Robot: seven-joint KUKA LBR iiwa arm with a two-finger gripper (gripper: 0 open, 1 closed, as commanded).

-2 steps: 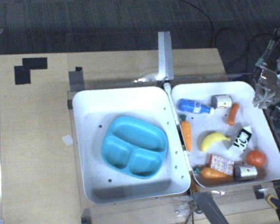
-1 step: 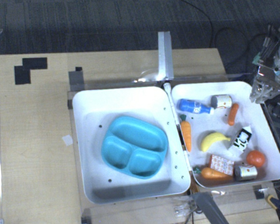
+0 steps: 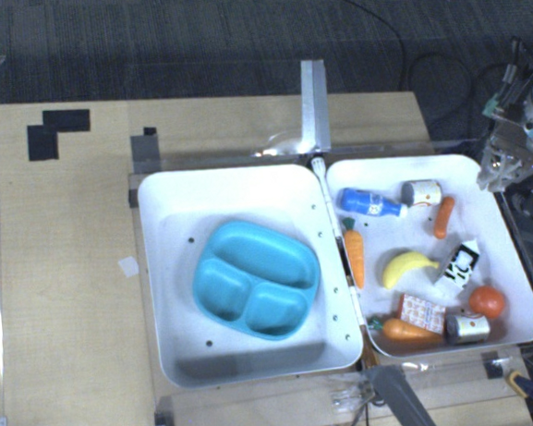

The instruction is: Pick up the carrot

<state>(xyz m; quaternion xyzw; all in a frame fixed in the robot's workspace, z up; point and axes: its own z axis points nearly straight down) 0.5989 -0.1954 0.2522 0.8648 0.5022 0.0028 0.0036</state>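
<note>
Right bin (image 3: 527, 324), near edge: fat carrot (image 3: 409, 331) lying flat, touching small printed box (image 3: 421, 312); tin (image 3: 468, 328) and tomato (image 3: 487, 301) beside. Midway: banana (image 3: 407, 266), black-and-white carton (image 3: 459, 264), slim carrot (image 3: 354, 256) along dividing wall (green end toward far side). Farther: small orange carrot (image 3: 444, 217), blue bottle (image 3: 369, 201), can (image 3: 420, 192). Left bin (image 3: 164, 263): blue divided tray (image 3: 255, 278). Gripper (image 3: 508, 166) at right bin's far right corner, nothing between tips; spread or pressed, cannot tell.

Orange carrot (image 3: 354, 258), yellow banana (image 3: 407, 266), blue bottle (image 3: 368, 202), red tomato (image 3: 487, 302), turquoise tray (image 3: 254, 279), white bins (image 3: 171, 290).
</note>
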